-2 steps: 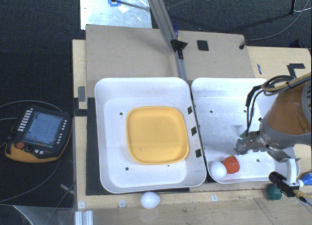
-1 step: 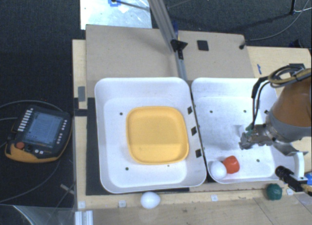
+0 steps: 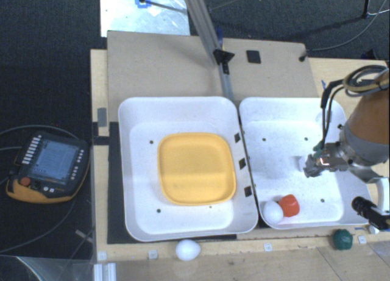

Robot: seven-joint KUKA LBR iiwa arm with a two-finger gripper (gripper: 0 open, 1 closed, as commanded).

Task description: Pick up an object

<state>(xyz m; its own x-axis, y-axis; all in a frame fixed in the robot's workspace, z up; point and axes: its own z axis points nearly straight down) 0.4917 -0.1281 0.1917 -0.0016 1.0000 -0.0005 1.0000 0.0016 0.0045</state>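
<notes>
1. Closest to the camera, on the surface (image 3: 292, 260) in front of the bins: a white egg-shaped thing (image 3: 187, 250) just outside the left bin (image 3: 137, 152) and a dark green ball (image 3: 342, 239) off the right bin's (image 3: 268, 115) front right corner. Both sit outside the bins, so I doubt either is what the arm is going for.

2. Just behind that, in the right bin's front edge area, a small orange-red object (image 3: 289, 205) sits touching a white ball (image 3: 272, 212). This pair looks like the likeliest pick. Trouble is they're pressed together and tucked near the bin wall, so a finger coming down could land on the ball, knock it rolling, or pinch both and lose both. The wall also leaves little room on the near side.

3. The left bin holds a yellow square plate (image 3: 197, 168) lying flat in the middle. It's flat and wide, so probably a poor grab, and it's well apart from the arm anyway.

4. The hand (image 3: 314, 165) hovers over the right bin's middle-right, behind the orange-red object and not touching it. It's small and a bit blurry here, so I honestly can't tell if it's spread or closed. Nothing visible in it.

5. The grey arm (image 3: 365, 127) with its orange band reaches in from the right, wrist pointing down and leftward into the bin.
</notes>
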